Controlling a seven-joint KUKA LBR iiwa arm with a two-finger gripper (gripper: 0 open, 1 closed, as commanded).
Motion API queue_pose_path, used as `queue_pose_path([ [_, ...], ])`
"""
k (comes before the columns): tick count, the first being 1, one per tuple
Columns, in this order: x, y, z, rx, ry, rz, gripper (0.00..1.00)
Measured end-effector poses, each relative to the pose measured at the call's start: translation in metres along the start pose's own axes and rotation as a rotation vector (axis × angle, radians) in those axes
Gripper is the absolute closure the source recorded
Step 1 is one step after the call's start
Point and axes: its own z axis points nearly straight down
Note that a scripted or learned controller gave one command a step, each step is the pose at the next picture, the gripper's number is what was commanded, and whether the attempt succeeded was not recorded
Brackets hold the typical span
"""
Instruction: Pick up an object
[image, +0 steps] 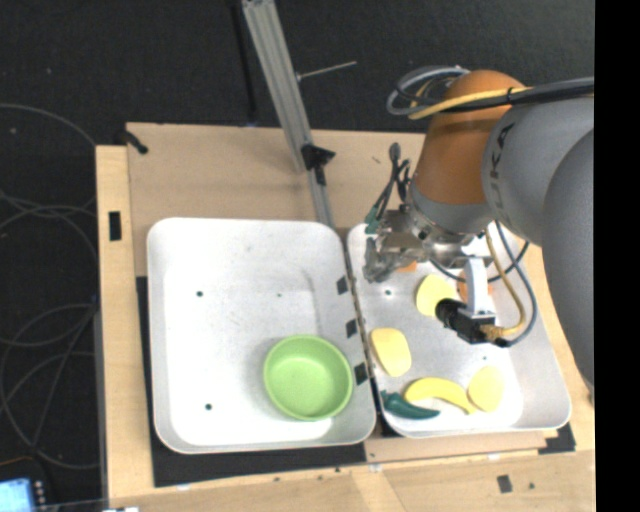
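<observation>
From the camera view, the grey arm with its orange band reaches in from the right, and the tool hangs over the far left corner of the right bin; whether it is apart or together I cannot tell. That bin holds several yellow pieces: one just right of the tool, one near the bin's left wall, a banana-shaped one and another at the near side, beside a dark green piece. A green bowl sits upright in the left bin, near its right corner. Both bins rest on the tan surface.
</observation>
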Motion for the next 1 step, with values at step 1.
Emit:
queue_pose_path([
  [1, 0.0533, 0.0091, -0.0082, 0.0, 0.0, 0.0, 1.0],
])
